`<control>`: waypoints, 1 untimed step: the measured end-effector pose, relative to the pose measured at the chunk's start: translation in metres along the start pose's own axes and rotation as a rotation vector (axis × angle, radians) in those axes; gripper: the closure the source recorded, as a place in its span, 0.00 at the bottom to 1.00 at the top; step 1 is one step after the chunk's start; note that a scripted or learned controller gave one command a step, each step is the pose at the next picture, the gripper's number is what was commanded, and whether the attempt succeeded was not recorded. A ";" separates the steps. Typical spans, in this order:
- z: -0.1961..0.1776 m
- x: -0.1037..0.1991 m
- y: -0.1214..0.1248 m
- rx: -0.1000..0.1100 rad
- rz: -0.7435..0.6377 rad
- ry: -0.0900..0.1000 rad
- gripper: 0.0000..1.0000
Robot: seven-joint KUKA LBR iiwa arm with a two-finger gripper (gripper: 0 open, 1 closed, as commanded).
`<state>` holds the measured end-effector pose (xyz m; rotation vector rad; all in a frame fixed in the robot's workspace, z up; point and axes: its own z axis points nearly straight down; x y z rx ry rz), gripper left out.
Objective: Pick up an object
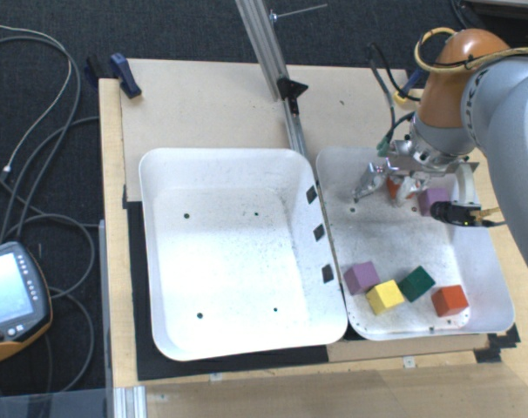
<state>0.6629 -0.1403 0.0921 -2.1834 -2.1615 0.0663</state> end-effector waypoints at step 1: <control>0.001 -0.002 0.001 0.002 0.000 -0.001 0.00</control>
